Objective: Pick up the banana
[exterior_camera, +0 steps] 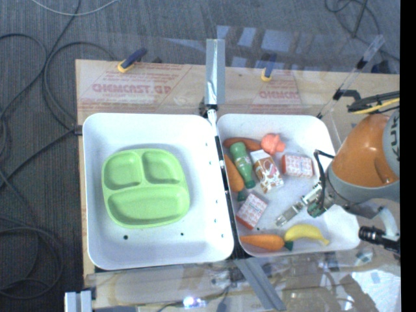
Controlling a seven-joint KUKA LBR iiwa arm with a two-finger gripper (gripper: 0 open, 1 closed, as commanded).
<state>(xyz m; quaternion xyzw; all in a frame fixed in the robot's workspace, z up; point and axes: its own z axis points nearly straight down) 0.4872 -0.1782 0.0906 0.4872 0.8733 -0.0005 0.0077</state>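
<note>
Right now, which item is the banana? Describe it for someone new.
Look in the right-hand bin, along its near edge. The banana lies there beside an orange carrot, just below the gripper. It is the only yellow, curved piece with dark tips.

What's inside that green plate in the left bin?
The green plate has three compartments, and all look bare. It lies flat in the left bin, so whatever is under it is covered. The food toys lie in the right bin.
</note>
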